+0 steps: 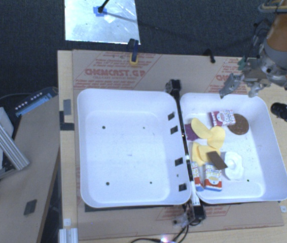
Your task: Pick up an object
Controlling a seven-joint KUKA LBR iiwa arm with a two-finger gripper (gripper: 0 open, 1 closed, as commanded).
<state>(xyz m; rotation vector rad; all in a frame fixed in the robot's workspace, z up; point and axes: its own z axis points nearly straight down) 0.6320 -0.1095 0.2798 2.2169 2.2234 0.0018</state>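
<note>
light: bright and even, from above | glare: shiny square sheet [102,13] at the top glows pale | white bins [128,146] look washed out | shadows: soft and faint | sharpness: a bit fuzzy and grainy all over | dark floor [22,34] is speckled

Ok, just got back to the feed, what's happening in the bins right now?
The arm's gripper hangs open above the far edge of the right bin, with nothing between its fingers. The items lie clustered in that bin's left half: a maroon box, a brown disc, yellow pieces and a white object. No pick has been made yet.
</note>
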